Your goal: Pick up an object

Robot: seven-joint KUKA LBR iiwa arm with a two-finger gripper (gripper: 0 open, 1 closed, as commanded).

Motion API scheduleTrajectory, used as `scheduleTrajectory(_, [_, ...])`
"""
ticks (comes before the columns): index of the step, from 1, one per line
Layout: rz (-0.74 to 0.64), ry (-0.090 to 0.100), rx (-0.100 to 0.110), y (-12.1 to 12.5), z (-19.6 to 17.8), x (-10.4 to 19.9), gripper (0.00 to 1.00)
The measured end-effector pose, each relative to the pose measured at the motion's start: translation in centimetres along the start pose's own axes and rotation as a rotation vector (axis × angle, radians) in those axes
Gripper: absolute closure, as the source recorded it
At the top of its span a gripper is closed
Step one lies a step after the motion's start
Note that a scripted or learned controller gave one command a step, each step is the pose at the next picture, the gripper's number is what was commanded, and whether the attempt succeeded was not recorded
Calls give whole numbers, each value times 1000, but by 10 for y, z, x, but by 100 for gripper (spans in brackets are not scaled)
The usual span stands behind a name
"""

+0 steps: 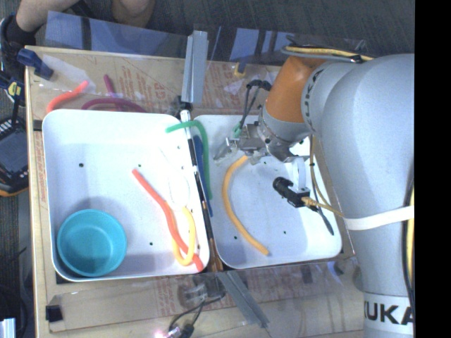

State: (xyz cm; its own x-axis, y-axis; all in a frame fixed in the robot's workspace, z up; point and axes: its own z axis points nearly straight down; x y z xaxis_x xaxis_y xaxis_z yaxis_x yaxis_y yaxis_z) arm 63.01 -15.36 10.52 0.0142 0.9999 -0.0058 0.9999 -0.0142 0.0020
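The yellow tube (227, 196) lies loose in the right bin (282, 217), curving from the bin's 11 o'clock down to its 6 o'clock. The claw (232, 146) hangs just beside the tube's upper end, at the bin's 11 o'clock; whether it is spread or pressed together I cannot tell. A green piece (184, 126) straddles the wall between the bins. In the left bin (91, 167), an orange strip (161, 203) lies toward 4 o'clock and a blue bowl (91, 241) sits at 7 o'clock.
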Motion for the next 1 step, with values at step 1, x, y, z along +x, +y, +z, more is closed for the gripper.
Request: scheduleTrajectory(1, [-71,4,-2,-13,10,21,0])
